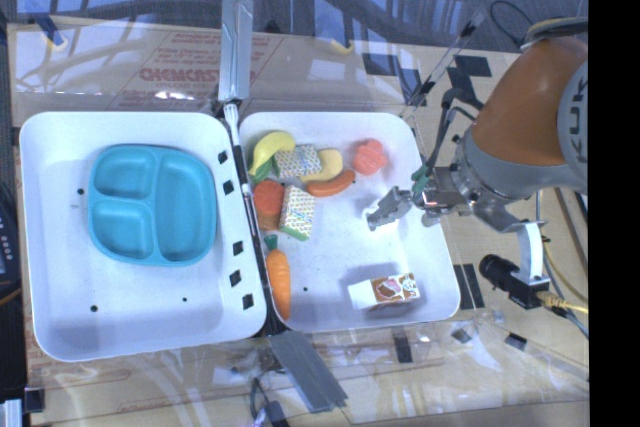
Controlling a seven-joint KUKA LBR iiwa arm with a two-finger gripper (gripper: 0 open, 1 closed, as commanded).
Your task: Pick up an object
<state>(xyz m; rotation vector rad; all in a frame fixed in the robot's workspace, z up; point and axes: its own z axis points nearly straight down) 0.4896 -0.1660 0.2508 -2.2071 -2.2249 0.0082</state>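
Toys lie in your right bin (430, 245): a banana (268, 151), a patterned block (298, 161), an orange sausage-shaped piece (332, 183), a pink round piece (369, 156), a tomato (267, 200), a second patterned block (297, 212), a carrot (278, 281) by the left wall, and a small carton (385, 291) near the front wall. Your tool (385, 209) hangs over the bin's right part, between the pink piece and the carton, touching none of them. Whether it stands apart or together you cannot tell. Your left bin (50, 315) carries a blue divided plate (153, 203). Both bins sit side by side on the surface (150, 65).
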